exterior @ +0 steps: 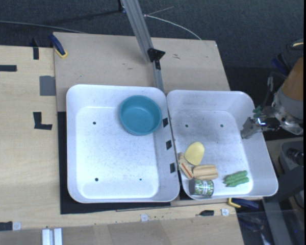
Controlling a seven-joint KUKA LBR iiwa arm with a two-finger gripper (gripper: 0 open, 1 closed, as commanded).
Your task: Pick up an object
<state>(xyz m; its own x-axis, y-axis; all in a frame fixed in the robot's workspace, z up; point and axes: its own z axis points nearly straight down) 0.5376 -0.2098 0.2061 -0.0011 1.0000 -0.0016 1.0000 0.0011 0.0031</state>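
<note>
Left bin (81, 152): white and shallow, holding a blue bowl (140, 115) upright in its far right corner, close against the wall shared with the neighbouring bin.
Right bin (229, 103): white and shallow, with all its small items gathered toward the near edge.
Yellow lemon-like piece (195, 152): near the left wall of the right bin, just beyond the hot dog.
Hot dog toy (204, 171): lying crosswise, touching or nearly touching the yellow piece above and the can below.
Small can (201, 188): on its side at the near left corner of the right bin, green label up.
Green pea-pod-like piece (236, 178): alone toward the near right corner, apart from the cluster.
Orange strips (184, 166): thin pieces at the left wall beside the hot dog, too small to identify.
Metal rail (138, 24): slanting down from the top to the seam between the bins, ending at a black bracket.
Yellow-handled clamps (59, 46): one at the board's far left corner, another at the near edge below the right bin.
Gripper (248, 127): over the right bin's right rim, well apart from every item, nothing seen between the fingers; released or clenched cannot tell.
Arm (290, 103): entering from the right, orange band visible above the grey wrist, tool pointing left toward the bin.
</note>
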